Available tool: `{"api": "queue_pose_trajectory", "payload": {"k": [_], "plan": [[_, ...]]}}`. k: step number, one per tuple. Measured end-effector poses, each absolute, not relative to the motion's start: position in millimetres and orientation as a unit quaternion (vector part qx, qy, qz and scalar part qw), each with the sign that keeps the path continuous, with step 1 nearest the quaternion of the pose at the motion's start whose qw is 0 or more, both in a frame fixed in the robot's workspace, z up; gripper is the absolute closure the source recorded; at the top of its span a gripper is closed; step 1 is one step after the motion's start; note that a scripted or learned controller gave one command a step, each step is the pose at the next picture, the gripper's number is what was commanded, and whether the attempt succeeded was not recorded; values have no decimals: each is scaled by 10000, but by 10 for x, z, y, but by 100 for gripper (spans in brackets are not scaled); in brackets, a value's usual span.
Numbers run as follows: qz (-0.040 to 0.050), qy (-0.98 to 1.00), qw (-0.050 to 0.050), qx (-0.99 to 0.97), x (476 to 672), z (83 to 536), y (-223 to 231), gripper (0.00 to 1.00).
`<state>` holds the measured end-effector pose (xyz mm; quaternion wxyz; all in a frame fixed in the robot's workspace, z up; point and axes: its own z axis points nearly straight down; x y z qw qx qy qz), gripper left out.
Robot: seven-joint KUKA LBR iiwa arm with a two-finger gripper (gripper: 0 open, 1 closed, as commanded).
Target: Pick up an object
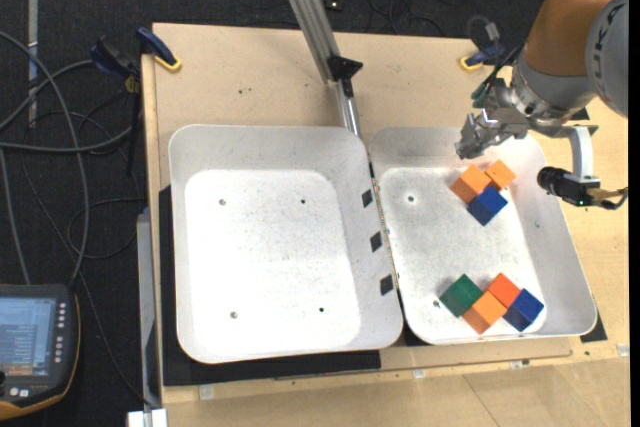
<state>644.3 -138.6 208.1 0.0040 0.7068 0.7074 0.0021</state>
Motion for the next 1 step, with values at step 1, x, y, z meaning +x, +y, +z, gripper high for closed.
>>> {"api": "queue_pose_trajectory", "payload": {"k": [1], "plan": [[9,7077,18,7065,6451,2229,-1389,100]]}}
